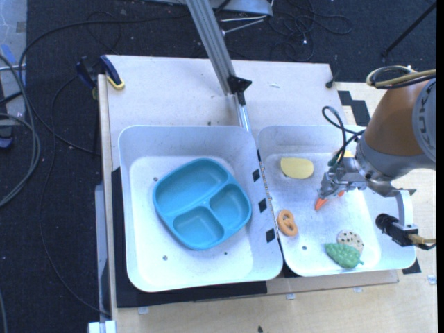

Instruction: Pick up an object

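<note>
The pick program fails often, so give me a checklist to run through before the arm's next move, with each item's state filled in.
1. End effector is over the right bin: ok.
2. A target lies under it: ok, the orange carrot-like piece sits at its tip.
3. That piece is between the fingers: cannot tell.
4. Neighbours stand apart from the target: ok, the yellow piece, the pretzel, the green leafy piece and the speckled round piece all lie away from it.
5. Blue divided tray is out of the way: ok, it lies in the left bin.
</note>
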{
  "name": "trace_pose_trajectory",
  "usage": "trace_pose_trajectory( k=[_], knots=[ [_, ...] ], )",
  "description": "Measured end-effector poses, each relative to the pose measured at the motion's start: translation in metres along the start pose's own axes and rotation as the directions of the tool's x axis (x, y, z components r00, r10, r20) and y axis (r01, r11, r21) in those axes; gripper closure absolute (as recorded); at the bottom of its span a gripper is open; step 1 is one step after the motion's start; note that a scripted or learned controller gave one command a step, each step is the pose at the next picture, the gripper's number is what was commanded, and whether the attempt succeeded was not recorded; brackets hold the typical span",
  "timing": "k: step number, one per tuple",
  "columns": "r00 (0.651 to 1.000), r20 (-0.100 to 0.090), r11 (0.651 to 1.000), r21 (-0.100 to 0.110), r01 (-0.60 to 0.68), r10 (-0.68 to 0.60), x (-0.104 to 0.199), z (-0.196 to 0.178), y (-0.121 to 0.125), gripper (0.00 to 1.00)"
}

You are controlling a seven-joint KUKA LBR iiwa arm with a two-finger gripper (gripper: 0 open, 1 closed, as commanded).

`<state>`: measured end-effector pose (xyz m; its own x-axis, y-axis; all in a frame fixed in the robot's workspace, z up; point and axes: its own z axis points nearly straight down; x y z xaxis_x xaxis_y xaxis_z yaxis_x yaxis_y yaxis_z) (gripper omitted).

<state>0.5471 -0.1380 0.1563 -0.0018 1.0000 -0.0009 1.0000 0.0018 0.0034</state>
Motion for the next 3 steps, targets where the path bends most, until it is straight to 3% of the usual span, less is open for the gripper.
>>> trace_pose_trajectory(
  k=[1, 2, 3],
  knots=[
    [1.0, 0.001, 1.0, -0.003, 0.0, 0.0, -0.002, -0.063, -0.003, 1.0],
    [1.0, 0.001, 1.0, -0.002, 0.001, -0.001, -0.002, -0.1, -0.001, 1.0],
    [1.0, -0.003, 1.0, 0.004, 0.006, -0.006, 0.057, -0.103, -0.016, 1.0]
  ],
)
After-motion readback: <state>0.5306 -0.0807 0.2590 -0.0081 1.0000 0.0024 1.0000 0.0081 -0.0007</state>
